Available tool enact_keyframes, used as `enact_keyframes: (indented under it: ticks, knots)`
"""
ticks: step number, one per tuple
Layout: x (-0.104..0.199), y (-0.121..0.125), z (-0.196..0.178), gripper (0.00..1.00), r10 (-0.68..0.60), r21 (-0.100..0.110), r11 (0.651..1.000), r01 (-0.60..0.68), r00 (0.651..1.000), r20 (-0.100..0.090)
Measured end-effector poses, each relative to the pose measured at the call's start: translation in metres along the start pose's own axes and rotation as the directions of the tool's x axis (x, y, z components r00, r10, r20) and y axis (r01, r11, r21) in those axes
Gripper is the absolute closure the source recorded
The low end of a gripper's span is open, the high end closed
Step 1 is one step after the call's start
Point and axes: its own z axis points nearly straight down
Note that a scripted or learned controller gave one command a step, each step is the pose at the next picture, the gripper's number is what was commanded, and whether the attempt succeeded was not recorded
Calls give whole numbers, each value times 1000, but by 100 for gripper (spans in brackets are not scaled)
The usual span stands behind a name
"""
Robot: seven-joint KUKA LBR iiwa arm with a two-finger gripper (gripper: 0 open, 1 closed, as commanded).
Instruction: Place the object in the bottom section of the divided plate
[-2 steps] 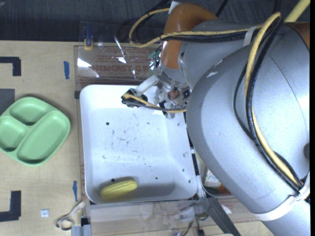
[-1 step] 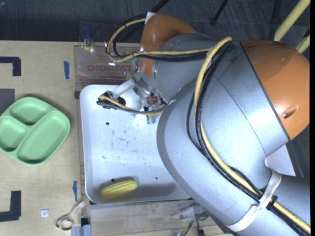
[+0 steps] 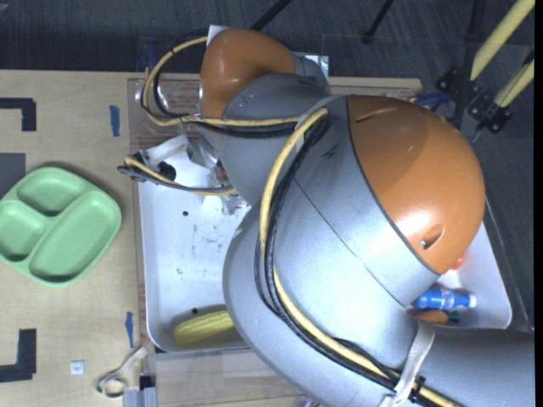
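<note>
Setting: robotics lab. Evidence: pale wooden tabletop (image 3: pixel 76 329) marked with black tape corners (image 3: pixel 21 113) and blue tape tabs (image 3: pixel 114 121); shallow white bin (image 3: pixel 182 253); grey carpet floor (image 3: pixel 85 15); black tripod legs (image 3: pixel 386 7) behind; large grey-and-orange arm (image 3: pixel 356 227).

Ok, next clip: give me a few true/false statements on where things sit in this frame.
1. The green divided plate lies on the wooden bench left of the bins. True.
2. The plate already holds an object. False: its three sections show nothing inside.
3. A yellow corn cob lies at the near edge of the left bin. True.
4. The arm hangs over the plate. False: it covers the bins, well right of the plate.
5. A blue-and-white item sits in the right bin. True.
</note>
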Motion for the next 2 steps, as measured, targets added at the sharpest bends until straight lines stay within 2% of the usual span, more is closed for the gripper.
enact_keyframes:
  ticks: [1,2]
  knots:
    - [-6,-4,0,100,95,-1,995,-95,995,-1]
    - [-5,-3,-10,100,99,2,995,-99,995,-1]
